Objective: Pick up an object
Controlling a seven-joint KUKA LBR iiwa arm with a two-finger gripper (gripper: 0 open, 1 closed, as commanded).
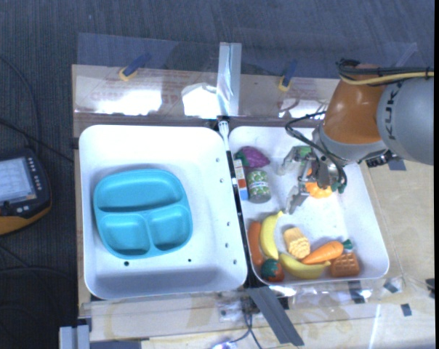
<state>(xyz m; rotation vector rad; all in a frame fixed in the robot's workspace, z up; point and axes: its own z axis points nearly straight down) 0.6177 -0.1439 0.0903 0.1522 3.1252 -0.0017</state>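
My gripper [293, 181] hangs over the upper middle of the right bin [365, 202], its two fingers spread open and pointing left. A small orange toy [320, 190] lies right by the gripper's base, not between the fingers. To the left of the fingers are a purple eggplant [252, 156] and a small jar of green pieces [258, 185]. A banana [272, 247], a corn cob [297, 243], a carrot [325, 253] and a brown piece [344, 265] crowd the bin's front.
A blue divided tray [142, 211] lies in the left bin [103, 140]. A long red toy [254, 240] and a strawberry [271, 270] rest against the wall between the bins. A handheld controller [12, 195] sits off the bench at far left.
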